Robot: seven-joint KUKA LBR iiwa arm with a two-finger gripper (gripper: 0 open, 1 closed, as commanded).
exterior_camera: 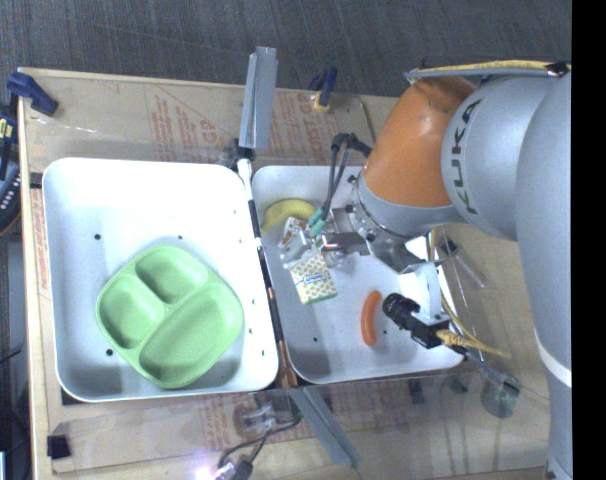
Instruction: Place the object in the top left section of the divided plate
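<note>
Bench seen from above: a green, three-section plastic divided plate (171,315) lies in the left white bin (73,183), toward its near side. In the right white bin (333,366), the grey KUKA arm (483,158) with its orange band reaches in from the right. Its gripper (305,236) hovers low over a small patterned packet (313,279) and beside a yellow banana (288,211) at the bin's far left. Whether it pinches anything cannot be told. An orange sausage-shaped toy (369,318) lies well apart, nearer the right.
</note>
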